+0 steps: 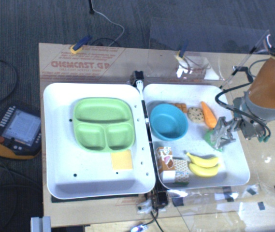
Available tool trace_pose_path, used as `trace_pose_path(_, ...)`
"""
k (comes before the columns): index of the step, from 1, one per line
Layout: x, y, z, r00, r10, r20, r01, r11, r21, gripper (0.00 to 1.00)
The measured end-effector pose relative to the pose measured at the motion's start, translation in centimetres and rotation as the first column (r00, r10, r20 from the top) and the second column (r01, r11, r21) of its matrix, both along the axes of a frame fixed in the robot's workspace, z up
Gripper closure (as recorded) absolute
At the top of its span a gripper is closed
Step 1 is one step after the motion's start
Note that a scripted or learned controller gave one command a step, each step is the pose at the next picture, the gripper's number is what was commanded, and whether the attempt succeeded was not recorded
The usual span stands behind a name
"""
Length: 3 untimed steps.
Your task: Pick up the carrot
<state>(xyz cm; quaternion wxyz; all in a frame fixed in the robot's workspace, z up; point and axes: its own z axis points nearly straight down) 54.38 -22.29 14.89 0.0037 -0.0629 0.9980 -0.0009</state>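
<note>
Dark carpet surrounds a tabletop [103, 64] that carries two white bins side by side. Going near to far in the right bin [234, 180]: a small printed carton [168, 164] lies at its 7 o'clock, a banana [203, 165] at 5 o'clock, a blue bowl [168, 121] toward 10 o'clock, a cookie [195, 113] just beyond the bowl's right rim, and the carrot [208, 114] at about 1 o'clock, lying flat and slanted, its thick end toward the far wall. The left bin [60, 144] holds a green tray [104, 123] and a yellow square [122, 159].

The end effector [223, 135] hangs at the right bin's 3 o'clock, just near of the carrot's thin end and over something green [211, 138]. Its fingers look slightly parted with nothing visibly between them, though this is hard to read.

The carrot is probably a light, rigid toy with a smooth, tapered skin, so a pinch near the tip would likely squirt off. The middle to thick part looks the safer hold, with the fingers closing across its width. The cookie lies just beside it, leaving little room on that side.
</note>
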Motion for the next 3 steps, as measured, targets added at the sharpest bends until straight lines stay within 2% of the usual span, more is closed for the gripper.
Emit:
trace_pose_path(1, 0.0, 0.0, -5.6, 0.974, 0.225, 0.002, -0.225, 0.974, -0.004, 1.00)
trace_pose_path(2, -1.3, 2.8, 3.4, 0.944, 0.329, 0.003, -0.329, 0.944, -0.005, 1.00)
trace_pose_path(3, 3.5, 0.3, -5.7, 0.852, 0.523, 0.002, -0.523, 0.852, -0.004, 1.00)
